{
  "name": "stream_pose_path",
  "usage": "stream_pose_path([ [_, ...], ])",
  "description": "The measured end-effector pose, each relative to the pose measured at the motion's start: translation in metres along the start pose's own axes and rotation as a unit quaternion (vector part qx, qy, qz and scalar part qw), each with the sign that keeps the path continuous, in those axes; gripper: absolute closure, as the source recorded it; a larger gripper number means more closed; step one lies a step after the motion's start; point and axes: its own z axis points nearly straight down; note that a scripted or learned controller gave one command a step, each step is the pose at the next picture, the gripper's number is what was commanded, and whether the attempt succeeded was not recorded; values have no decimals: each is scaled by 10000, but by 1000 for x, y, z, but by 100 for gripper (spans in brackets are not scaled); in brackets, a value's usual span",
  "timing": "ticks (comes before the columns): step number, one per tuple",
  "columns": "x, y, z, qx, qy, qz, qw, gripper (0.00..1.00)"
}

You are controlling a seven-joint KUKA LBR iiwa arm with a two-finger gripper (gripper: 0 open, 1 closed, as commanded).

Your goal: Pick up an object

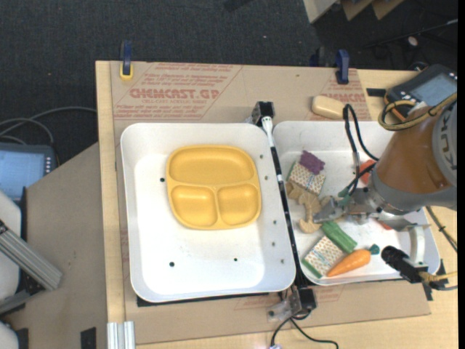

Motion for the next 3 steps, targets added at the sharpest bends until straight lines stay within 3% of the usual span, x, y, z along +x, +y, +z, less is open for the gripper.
stream_pose_path([
  [1,2,-1,-8,12,-12,-34,10000,100],
  [2,86,66,-104,-47,4,-105,9999,100],
  [3,128,44,-120,29,10,-73,10000,100],
])
